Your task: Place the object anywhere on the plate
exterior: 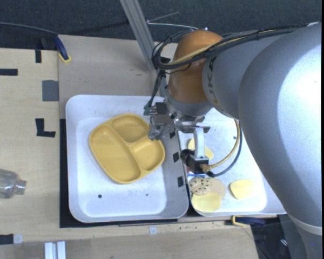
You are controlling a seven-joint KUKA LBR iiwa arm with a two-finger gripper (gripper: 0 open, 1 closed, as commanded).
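Rightward of plate (124, 150) — cookie (200, 185), pale yellow wedge (241, 188).

This is a robotics lab test cell. A grey industrial arm (281, 90) reaches in from the right over a plywood bench (21, 144) marked with black tape strips (43, 127) on its left. Two shallow white bins, the left bin (119, 212) and the right bin (254, 205), sit side by side, with a yellow plastic plate (124, 147) in the left one. An aluminium profile post (136, 20) rises at the far side against dark carpet (54, 4).
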